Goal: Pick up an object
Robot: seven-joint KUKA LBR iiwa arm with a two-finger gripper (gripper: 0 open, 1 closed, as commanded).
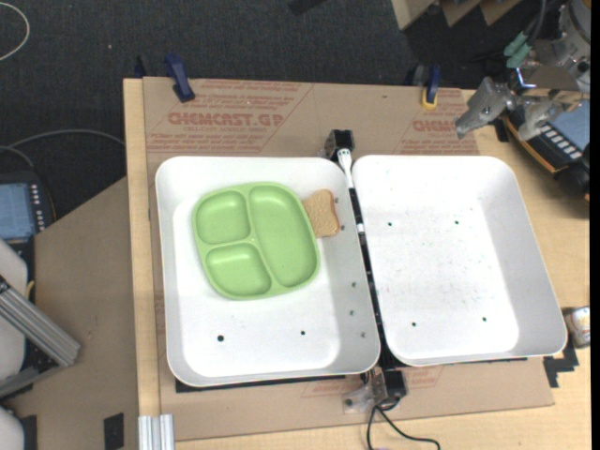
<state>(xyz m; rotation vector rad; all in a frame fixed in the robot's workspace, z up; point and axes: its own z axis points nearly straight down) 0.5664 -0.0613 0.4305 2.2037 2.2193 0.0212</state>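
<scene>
One gripper (480,109) sits at the top right, above the far edge of the right bin (525,242), well apart from anything to pick; whether it is released or clenched I cannot tell, nothing is visibly in it. Likely parked clear so the camera sees both bins. Candidate objects are in the left bin (187,336): green divided plate (255,242) lying flat, tan cracker-like piece (322,214) touching its right rim. Bins rest on a brown board (234,111) held by a blue clamp (178,76); dark floor behind, cables around.
</scene>
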